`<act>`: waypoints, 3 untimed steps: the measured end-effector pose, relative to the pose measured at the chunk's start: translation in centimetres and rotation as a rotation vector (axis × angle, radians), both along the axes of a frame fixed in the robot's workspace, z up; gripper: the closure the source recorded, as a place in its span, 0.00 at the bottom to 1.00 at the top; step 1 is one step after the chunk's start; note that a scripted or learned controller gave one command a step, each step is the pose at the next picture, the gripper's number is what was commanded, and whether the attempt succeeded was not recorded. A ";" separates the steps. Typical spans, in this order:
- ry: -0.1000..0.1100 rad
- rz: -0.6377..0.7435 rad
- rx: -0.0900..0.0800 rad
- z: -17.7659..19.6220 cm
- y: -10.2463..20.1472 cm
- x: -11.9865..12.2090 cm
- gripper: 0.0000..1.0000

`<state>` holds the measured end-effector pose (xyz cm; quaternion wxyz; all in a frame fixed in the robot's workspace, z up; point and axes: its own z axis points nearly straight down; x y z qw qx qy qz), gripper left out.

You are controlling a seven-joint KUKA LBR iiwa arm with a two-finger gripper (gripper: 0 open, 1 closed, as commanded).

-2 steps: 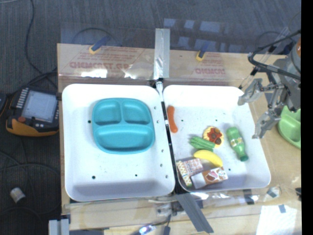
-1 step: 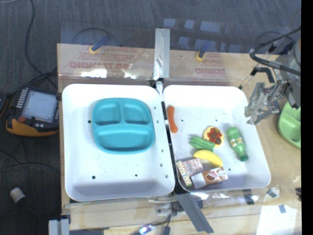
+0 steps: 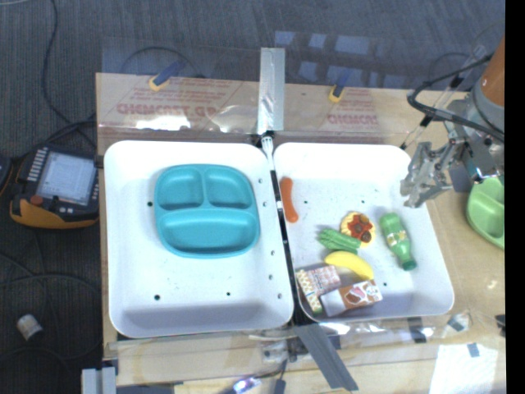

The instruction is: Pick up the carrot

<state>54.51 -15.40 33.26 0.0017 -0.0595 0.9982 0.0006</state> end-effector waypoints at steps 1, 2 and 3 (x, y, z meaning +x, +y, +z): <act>0.000 0.000 0.000 0.0 0.0 0.0 0.00; -0.003 0.268 -0.002 10.3 4.0 -0.9 0.00; -0.003 0.609 -0.003 10.3 5.1 -5.3 0.00</act>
